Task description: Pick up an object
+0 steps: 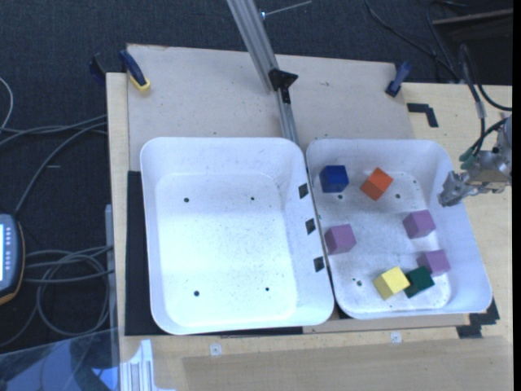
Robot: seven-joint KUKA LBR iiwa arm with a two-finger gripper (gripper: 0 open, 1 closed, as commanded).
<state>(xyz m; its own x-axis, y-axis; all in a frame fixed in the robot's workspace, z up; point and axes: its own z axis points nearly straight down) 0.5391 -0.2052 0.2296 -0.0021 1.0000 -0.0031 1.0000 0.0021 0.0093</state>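
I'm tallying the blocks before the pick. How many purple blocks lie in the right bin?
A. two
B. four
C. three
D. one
C: three purple blocks lie in the right bin, one near its left wall, one toward the right and one lower right.

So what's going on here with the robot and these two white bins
A robot arm is reaching in from the right, its claw at the right rim of the right bin. That bin holds seven small blocks: a blue block, an orange block, three purple blocks, a yellow block and a green block. Nothing is between the claw's fingers, so no block has been picked up yet.
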